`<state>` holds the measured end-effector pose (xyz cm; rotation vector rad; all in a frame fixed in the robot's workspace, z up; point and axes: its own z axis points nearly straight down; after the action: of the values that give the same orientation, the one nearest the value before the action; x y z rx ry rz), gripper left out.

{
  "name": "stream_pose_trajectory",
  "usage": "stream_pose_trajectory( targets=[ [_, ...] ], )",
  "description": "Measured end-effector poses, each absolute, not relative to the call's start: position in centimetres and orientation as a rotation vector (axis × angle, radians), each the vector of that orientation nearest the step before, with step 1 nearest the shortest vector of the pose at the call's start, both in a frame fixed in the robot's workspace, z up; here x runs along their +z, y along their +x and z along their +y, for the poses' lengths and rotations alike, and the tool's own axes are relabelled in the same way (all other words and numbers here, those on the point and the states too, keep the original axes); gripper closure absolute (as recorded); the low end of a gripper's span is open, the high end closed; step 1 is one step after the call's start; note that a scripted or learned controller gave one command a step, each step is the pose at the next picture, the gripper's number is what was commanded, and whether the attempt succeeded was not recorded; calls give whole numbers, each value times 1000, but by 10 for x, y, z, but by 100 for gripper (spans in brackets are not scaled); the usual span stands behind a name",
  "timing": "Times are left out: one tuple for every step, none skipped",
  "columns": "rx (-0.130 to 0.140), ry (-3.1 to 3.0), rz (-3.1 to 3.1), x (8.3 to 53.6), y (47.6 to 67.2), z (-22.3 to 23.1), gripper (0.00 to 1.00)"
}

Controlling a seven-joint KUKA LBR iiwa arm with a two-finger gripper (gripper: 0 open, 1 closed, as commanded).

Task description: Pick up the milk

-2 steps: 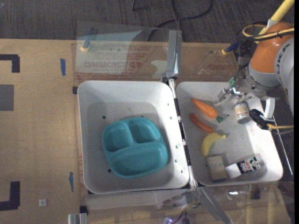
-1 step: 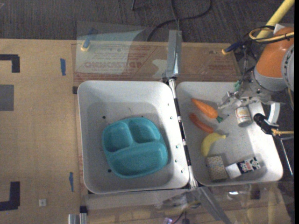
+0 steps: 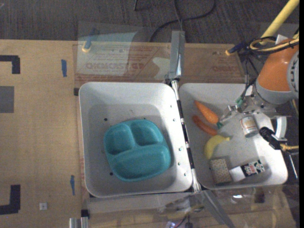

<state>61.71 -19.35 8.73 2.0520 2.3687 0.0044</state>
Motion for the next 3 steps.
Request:
stream_pose_trajectory(
  targets=[
    [4,2052,2369,87,617,-193,0],
    [3,2035,2386,86,663,-192,0],
    [3,2034,2386,86,663,-192,0]
  ],
)
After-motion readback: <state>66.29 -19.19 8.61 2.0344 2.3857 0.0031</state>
